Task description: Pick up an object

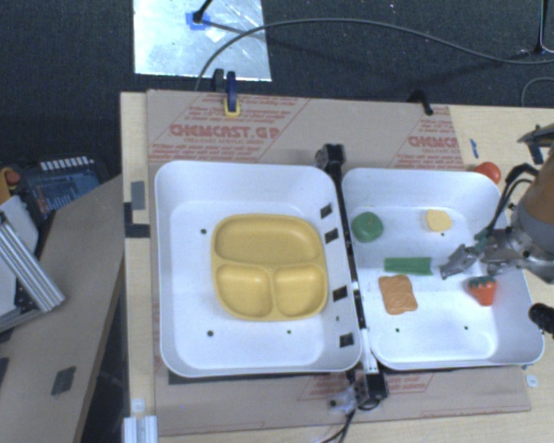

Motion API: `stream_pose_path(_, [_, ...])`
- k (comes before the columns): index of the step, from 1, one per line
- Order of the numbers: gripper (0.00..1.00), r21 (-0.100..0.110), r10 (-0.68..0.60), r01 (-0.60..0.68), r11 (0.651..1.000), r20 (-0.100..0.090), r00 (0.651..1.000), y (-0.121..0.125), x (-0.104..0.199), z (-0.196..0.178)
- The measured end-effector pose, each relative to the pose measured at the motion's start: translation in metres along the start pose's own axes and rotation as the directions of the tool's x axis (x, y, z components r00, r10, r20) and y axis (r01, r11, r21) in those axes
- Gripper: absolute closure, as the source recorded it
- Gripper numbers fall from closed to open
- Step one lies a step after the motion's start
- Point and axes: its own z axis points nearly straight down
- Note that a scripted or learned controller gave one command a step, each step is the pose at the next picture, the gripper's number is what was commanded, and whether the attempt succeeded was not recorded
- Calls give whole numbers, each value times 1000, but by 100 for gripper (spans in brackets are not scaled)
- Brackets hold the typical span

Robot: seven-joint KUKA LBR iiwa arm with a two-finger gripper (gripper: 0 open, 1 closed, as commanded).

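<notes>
The desk [286, 118] carries two shallow white bins side by side. The left bin [180, 247] holds a yellow three-compartment plate [266, 266], which lies near the bin's centre, with one wide compartment toward the far edge and two smaller compartments toward the near edge.

The right bin [443, 344] holds five loose objects:
- a green round piece [367, 226] near the far left corner of the bin
- a small yellow piece [438, 220] near the far edge, to the right of the green round piece
- a flat green bar [407, 265] in the middle of the bin, lying along the bin's width
- a tan waffle-like square [398, 294] just beside the green bar, on its near side
- a red-orange piece with a green top [482, 290] near the right edge of the bin

The arm [545, 201] enters over the right edge of the right bin. The gripper [462, 261] sits low over the bin, between the green bar and the red-orange piece, with its tip close to the right end of the bar. The spread of the fingers cannot be determined, and no object is visible between them
</notes>
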Motion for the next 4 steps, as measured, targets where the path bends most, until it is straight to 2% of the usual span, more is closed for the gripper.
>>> stream_pose_path(1, [0,-2,0,0,1000,0,1000,1,0,42])
stream_pose_path(2, [100,-4,0,0,1000,1,1000,2,0,30])
stream_pose_path(4, [100,-7,-3,3,1000,2,1000,6,3,-57])
